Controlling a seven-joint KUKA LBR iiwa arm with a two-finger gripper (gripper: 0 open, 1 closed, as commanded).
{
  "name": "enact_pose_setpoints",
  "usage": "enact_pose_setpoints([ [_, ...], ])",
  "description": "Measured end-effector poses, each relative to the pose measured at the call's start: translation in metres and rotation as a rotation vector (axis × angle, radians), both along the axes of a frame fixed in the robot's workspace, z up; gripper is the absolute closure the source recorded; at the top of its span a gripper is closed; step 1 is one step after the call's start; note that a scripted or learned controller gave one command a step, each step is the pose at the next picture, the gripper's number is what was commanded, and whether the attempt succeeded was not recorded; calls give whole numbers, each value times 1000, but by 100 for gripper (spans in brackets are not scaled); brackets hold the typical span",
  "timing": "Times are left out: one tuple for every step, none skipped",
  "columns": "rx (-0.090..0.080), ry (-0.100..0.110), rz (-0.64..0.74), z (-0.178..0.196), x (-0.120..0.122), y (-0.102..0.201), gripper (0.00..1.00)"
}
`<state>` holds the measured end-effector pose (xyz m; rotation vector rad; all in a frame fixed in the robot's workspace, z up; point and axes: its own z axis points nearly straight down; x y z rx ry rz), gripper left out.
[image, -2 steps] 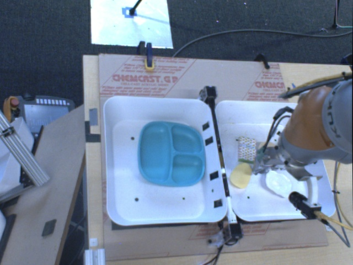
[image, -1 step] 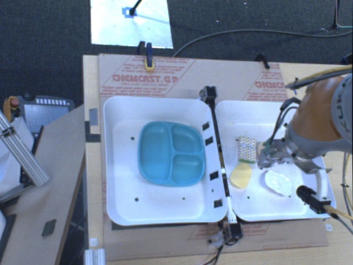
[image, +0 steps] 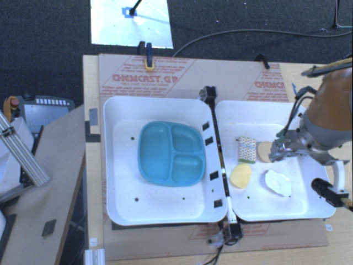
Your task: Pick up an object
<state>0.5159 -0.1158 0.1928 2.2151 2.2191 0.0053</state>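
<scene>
The right bin [image: 309,203] holds several small objects. A yellow rounded piece [image: 241,176] lies near the bin's left wall. Just above it sits a small block with a speckled top and a green edge [image: 246,149]. A white crumpled object [image: 278,182] lies to the right of the yellow piece. A tan round piece [image: 264,151] sits beside the block, partly covered by my gripper [image: 278,149]. The gripper is low over the tan piece's right side, and the metal wrist behind it hides the contact. Nothing visibly hangs from the gripper.
The left bin [image: 118,203] holds a blue divided plate [image: 171,152]. A black clipped divider [image: 215,153] runs between the two bins. My grey and orange arm [image: 331,109] covers the right bin's far right corner. A black part [image: 325,191] sticks out at the bin's right edge.
</scene>
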Motion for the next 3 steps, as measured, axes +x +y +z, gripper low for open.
enact_pose_setpoints([
  [1,3,2,13,1,0,100],
  [3,4,8,21,9,62,100],
  [4,4,9,21,9,122,100],
])
